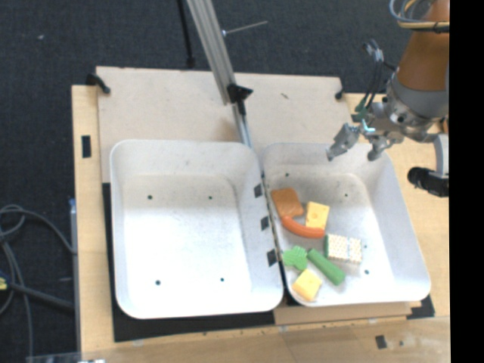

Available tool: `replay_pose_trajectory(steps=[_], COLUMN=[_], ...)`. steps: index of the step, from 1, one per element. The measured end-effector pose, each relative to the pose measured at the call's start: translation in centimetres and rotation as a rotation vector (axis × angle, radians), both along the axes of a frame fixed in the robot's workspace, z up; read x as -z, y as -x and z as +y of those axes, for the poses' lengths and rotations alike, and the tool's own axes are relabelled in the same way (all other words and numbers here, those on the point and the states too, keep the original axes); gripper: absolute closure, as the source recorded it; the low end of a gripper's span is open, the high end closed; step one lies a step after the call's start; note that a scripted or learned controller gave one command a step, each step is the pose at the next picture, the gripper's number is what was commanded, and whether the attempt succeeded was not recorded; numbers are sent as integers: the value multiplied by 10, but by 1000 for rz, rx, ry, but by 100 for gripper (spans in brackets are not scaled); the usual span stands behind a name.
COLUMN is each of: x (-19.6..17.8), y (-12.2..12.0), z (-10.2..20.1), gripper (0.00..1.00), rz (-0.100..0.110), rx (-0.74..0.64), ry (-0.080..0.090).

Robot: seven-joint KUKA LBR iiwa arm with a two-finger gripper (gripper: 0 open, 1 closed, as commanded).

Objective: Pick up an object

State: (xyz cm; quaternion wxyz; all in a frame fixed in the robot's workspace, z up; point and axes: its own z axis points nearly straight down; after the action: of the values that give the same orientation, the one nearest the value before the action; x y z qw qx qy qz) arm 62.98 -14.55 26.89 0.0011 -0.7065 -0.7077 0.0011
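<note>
My gripper [355,147] hangs over the far edge of the right bin [393,203], its two fingers spread apart with nothing between them. Below it, in the bin's near left part, lie several small items: a brown bread-like piece [286,201], an orange carrot-like piece [302,229], a yellow cheese wedge [317,215], a speckled cracker block [344,248], a green piece [316,263] and a yellow block [307,284]. The gripper stands well above and behind all of them.
The left bin [189,225] lies beside the right one. A slanted metal pole [219,59] rises from the divide between the bins. The wooden bench [227,100] extends behind both.
</note>
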Motion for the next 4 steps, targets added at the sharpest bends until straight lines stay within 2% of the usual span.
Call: replay_pose_trajectory(steps=[1, 2, 4], x=[-3, 51, 142], y=[-1, -10, 5], z=[0, 3, -3], gripper=[0, 0, 0], rz=[-5, 0, 1], rx=[-1, -3, 4], ry=[2, 2, 2])
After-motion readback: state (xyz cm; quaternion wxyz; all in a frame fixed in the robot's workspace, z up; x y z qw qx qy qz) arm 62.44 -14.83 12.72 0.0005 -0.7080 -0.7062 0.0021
